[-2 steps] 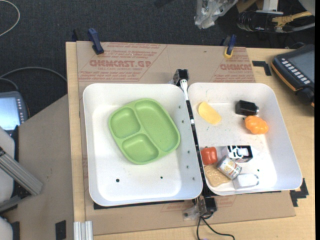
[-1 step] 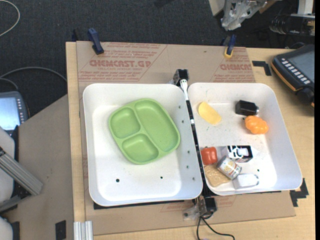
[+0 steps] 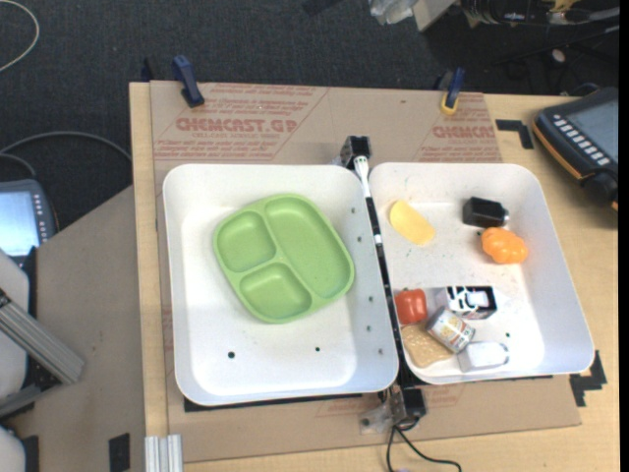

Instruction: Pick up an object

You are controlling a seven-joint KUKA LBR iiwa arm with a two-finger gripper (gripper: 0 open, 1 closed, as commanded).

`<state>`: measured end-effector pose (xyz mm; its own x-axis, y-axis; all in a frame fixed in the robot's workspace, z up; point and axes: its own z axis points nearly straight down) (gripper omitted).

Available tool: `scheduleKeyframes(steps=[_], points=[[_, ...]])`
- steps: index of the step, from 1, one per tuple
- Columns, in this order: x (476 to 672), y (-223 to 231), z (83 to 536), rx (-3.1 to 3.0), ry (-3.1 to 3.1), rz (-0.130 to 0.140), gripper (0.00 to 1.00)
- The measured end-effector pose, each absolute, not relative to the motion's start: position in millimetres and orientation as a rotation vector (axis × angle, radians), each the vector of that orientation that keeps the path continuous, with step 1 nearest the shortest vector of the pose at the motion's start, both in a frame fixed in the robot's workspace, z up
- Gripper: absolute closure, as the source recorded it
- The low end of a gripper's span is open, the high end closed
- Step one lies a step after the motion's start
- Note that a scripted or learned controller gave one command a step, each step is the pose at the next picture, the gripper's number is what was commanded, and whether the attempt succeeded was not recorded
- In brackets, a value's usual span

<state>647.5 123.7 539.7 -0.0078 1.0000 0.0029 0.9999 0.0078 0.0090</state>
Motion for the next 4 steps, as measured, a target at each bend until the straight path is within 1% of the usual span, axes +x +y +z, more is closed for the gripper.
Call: scheduleKeyframes(steps=[1,2,3,4], points=[[666.9,59,477,2.230,2.216,-0.010,1.00],[628.4,-29,455,2.231,2.215,-0.007,1.00],[667.6,97,533,2.206,2.227,0.016,1.00],[586.1,90,536,2.222,2.226,-0.004,1.00]])
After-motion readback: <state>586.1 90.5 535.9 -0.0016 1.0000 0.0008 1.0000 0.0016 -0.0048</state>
